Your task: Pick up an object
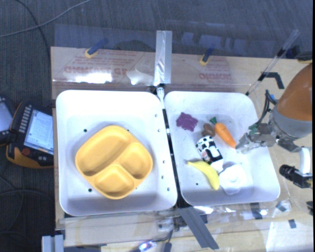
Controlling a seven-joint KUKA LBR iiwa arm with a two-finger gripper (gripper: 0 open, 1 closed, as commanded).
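Overall, the task was judged to be at an early stage: no object was seen lifted or held. Two white bins were found side by side on the bench. The left bin carried a yellow tray with three compartments, set near its middle. The right bin carried the loose objects. A purple piece was noted toward the bin's far left corner. A carrot lay near the middle, tilted, with its green top toward the far edge, and a small brown item was seen just beside it on the left. A black-and-white cow toy was found just nearer than these. A banana lay close against the toy on its near side, and a white cup sat just beside the banana toward the near right corner.

The gripper was observed low over the right bin, by its right edge, to the right of the carrot and apart from it. Nothing was seen between its fingers. Whether they were spread or closed could not be told at this resolution.

Everything remained to be done: a target had to be reached, grasped and raised. The carrot was judged the nearest candidate.
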